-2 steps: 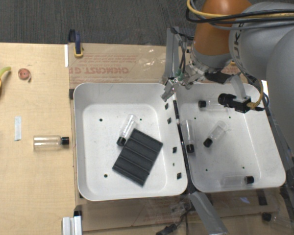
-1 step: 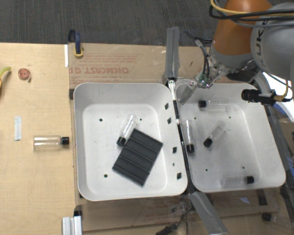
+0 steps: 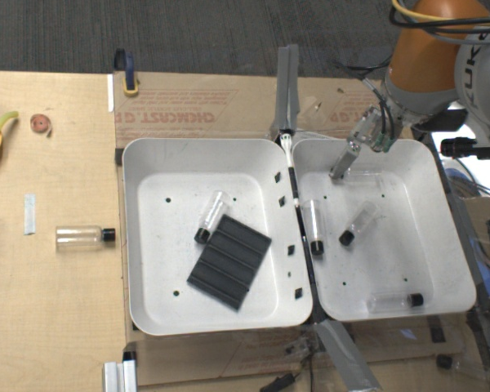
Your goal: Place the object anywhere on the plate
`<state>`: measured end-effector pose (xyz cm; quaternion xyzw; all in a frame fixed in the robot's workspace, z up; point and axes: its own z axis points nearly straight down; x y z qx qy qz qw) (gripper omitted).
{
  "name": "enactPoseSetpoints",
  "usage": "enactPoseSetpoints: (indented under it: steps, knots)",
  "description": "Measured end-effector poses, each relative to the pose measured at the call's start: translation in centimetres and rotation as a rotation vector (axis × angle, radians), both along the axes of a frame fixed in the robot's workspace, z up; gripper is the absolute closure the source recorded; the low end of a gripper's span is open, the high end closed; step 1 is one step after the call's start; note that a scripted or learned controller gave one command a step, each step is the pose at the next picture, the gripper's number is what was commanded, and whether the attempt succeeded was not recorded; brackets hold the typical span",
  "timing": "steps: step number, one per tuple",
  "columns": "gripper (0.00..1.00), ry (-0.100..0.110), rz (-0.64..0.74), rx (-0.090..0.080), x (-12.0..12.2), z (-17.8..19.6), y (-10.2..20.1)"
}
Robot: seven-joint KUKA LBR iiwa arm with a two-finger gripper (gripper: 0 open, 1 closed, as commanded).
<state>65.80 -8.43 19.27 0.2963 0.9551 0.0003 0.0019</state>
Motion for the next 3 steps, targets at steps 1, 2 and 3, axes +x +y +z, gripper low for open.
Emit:
enactPoseSetpoints:
  steps: [1,2,3]
  knots:
    - [0.0,-0.001,-0.037,0.0,-0.7,2.4,-4.0]
    - [0.0,-0.001,0.167,-0.001,-1.2,5.1,-9.8]
    - [0.0,-0.002,0.256,-0.002,-0.9,10.0,-13.8]
